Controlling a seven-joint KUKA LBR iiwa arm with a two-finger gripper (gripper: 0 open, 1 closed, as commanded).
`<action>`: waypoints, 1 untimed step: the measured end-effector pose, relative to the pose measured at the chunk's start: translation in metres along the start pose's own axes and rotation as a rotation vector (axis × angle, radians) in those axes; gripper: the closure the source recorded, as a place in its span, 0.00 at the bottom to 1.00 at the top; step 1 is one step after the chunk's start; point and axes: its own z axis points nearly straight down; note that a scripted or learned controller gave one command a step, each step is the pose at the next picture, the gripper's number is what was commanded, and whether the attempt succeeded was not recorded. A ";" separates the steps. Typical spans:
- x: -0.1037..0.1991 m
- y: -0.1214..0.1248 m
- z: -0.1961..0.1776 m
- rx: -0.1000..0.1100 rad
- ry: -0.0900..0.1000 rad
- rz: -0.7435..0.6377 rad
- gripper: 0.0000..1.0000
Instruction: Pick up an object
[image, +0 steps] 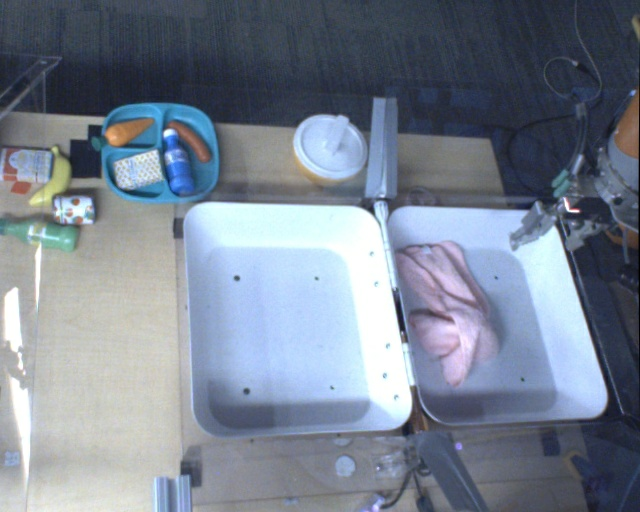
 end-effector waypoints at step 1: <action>0.048 0.003 0.141 0.000 0.001 -0.212 0.00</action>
